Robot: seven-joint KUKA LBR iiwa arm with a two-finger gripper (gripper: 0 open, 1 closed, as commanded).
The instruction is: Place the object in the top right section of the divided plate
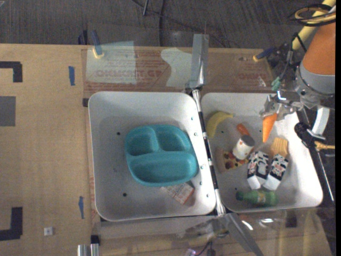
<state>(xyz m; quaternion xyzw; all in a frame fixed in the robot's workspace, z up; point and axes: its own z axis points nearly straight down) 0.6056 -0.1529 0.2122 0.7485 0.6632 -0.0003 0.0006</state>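
Note:
A teal divided plate (160, 154) lies in the middle of the left bin (104, 121), with two small sections at its far side and one large section at its near side. My gripper (277, 110) hangs over the far right part of the right bin (311, 193). It is shut on the wide end of an orange carrot (268, 127), which points down and towards the camera from between the fingers.
The right bin also holds a banana (217, 121), a small white bottle with an orange cap (243, 143), a pizza slice (230, 160), a yellow block (279, 145), two cow-patterned cartons (266, 169) and a green bottle (258, 197). A small packet (180, 192) lies by the plate's near edge.

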